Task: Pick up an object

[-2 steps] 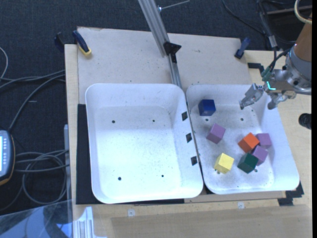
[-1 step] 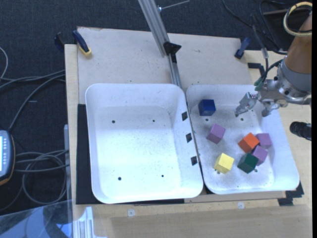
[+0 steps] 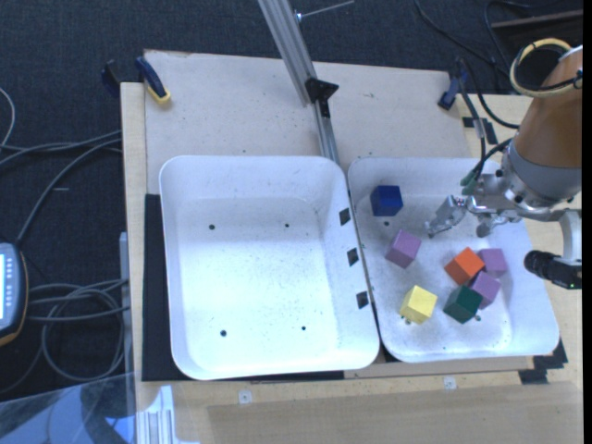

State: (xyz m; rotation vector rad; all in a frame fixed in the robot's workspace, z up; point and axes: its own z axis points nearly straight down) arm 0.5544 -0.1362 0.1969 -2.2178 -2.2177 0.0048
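Note:
The right bin (image 3: pixel 518 340) holds several small blocks. A blue cube (image 3: pixel 387 200) lies at its far left and a purple cube (image 3: pixel 403 248) below that. An orange block (image 3: pixel 464 265), two purple blocks (image 3: pixel 493 261) (image 3: pixel 485 288) and a green block (image 3: pixel 462 304) cluster at the right. A yellow cube (image 3: pixel 418 303) sits near the front. My gripper (image 3: pixel 447 216) hangs over the bin between the blue cube and the orange block, apart from both. It looks open, with nothing between its fingers.
The left bin (image 3: pixel 176 276) stands beside the right one, with a ridge and black clips (image 3: pixel 352 257) between them. A metal pole (image 3: pixel 294 44) slants over the back board. Clamps (image 3: pixel 153 80) sit at the board's far corners, and cables lie on the floor at left.

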